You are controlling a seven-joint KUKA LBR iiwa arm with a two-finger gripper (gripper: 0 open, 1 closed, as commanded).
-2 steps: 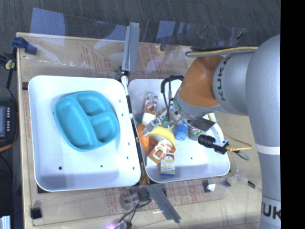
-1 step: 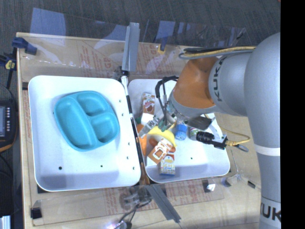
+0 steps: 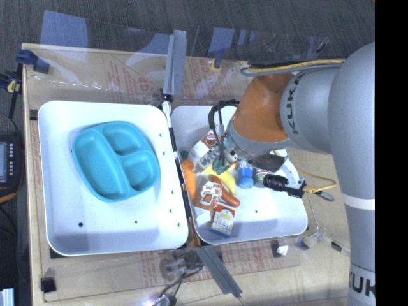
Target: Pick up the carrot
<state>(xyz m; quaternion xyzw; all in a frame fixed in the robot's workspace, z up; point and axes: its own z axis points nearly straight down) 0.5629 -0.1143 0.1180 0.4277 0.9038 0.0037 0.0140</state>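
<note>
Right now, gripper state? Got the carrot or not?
Gripper: low in the right white bin among the clutter; open or closed cannot be told. The orange carrot lies by the bin's left wall, not held.

A pale wooden bench (image 3: 95, 75) stands on dark grey floor (image 3: 191, 5) (carpet-like, faintly ribbed).

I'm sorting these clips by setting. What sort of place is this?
Probably a robotics lab test bench, not a kitchen. A grey industrial arm reaches over two shallow white bins: the right bin holds toy food, including the carrot, and the left bin a blue divided plate.
</note>
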